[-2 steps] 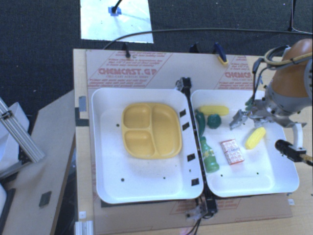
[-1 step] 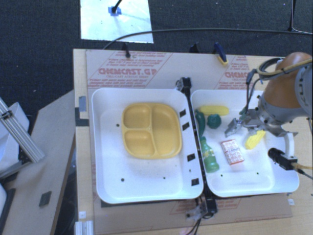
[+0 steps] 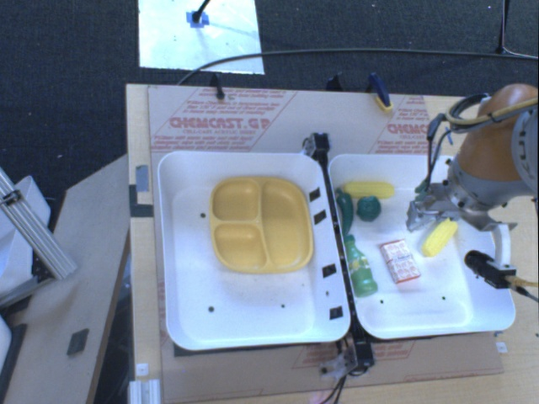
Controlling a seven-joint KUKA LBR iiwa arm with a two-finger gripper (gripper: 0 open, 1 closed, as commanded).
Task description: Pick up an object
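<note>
The bench (image 3: 143,251) carries a clear sheet (image 3: 278,116) printed with red lettering. On the sheet sit two shallow white bins side by side, touching along the middle: the left bin (image 3: 181,310) and the right bin (image 3: 472,318).

Dark carpet floor (image 3: 76,74) w/ a pale sheet (image 3: 198,23) lying on it, cable across. Wooden bench (image 3: 139,124) topped by protective-film board (image 3: 253,116). Aluminium rail (image 3: 29,225) at left edge.

bare floor beside carton (image 3: 399,261), bottle (image 3: 360,268) left
</note>
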